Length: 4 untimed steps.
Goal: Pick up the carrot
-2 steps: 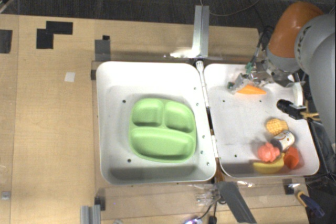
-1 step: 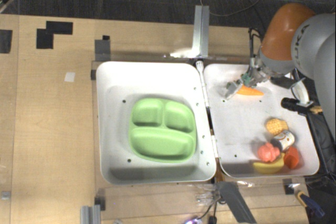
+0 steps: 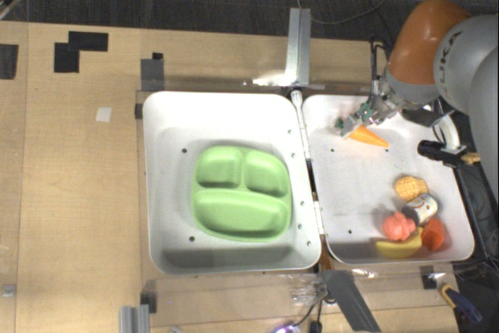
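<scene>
the carrot [image 3: 368, 137] lies near the far edge of the right bin [image 3: 351, 199], with the gripper [image 3: 365, 115] just above its leafy end, closure impossible to tell, so the tapered, slanted root could slip or roll aside if caught off-centre.
</scene>
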### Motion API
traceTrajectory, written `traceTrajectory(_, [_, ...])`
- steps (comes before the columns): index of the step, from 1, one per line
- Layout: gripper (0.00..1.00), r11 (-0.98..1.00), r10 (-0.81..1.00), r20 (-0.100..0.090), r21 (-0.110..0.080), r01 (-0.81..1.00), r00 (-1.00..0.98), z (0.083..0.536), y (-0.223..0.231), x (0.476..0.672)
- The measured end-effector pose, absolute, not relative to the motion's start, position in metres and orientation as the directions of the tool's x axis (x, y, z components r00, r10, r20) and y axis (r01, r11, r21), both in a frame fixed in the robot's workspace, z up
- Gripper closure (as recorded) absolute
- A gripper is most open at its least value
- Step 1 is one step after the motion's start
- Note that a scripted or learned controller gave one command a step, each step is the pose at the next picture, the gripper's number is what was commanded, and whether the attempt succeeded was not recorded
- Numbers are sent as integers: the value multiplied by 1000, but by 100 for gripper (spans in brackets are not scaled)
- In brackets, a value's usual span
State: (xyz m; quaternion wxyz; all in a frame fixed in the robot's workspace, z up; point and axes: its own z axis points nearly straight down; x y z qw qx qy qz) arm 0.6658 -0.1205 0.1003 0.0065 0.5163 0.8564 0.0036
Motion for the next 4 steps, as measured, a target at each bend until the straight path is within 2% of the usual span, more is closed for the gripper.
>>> traceTrajectory(1, [100, 332, 943, -2, 6, 943, -332, 116, -127, 670])
traceTrajectory(2, [100, 261, 965, -1, 7, 965, -261, 207, -44, 663])
traceTrajectory(3, [100, 185, 983, -2, 6, 983, -185, 323, -84, 656])
traceTrajectory(4, [100, 197, 980, 0, 3, 980, -197, 226, -36, 668])
